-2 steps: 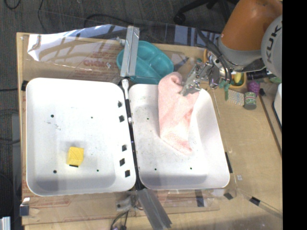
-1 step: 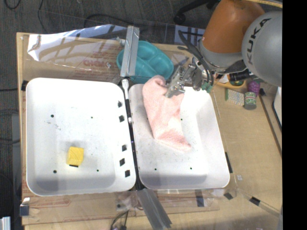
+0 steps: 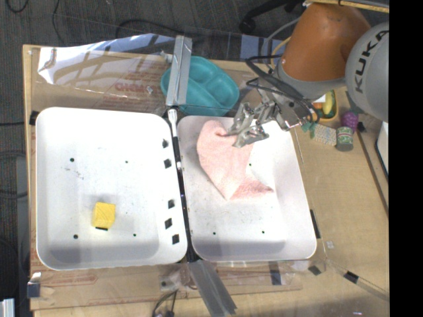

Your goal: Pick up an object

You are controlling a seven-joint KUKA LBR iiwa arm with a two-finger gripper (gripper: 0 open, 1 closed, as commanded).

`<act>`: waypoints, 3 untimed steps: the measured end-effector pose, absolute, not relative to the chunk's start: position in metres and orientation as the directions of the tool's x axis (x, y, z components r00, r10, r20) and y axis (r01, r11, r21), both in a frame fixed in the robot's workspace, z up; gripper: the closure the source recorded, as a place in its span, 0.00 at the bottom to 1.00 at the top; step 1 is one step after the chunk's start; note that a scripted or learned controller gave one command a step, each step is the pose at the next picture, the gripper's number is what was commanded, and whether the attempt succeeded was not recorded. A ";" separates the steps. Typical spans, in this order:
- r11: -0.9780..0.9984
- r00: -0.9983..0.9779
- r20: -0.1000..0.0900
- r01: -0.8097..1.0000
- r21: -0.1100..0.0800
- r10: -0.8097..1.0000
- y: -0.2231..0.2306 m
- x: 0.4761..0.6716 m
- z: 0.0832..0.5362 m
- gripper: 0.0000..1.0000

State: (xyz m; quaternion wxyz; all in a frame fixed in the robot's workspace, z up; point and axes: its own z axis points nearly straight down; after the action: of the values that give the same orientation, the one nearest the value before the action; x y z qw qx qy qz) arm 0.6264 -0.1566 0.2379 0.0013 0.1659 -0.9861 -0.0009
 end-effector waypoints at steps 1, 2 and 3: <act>0.638 -0.638 -0.002 -0.770 -0.001 -0.770 -0.170 0.658 0.262 1.00; 0.659 -0.659 -0.003 -0.752 -0.002 -0.752 -0.208 0.658 0.259 1.00; 0.750 -0.750 -0.002 -0.661 -0.002 -0.661 -0.210 0.654 0.325 1.00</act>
State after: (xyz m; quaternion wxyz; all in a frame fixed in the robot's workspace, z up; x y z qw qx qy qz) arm 0.6540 -0.2105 0.3251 -0.0014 0.3533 -0.9355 0.0005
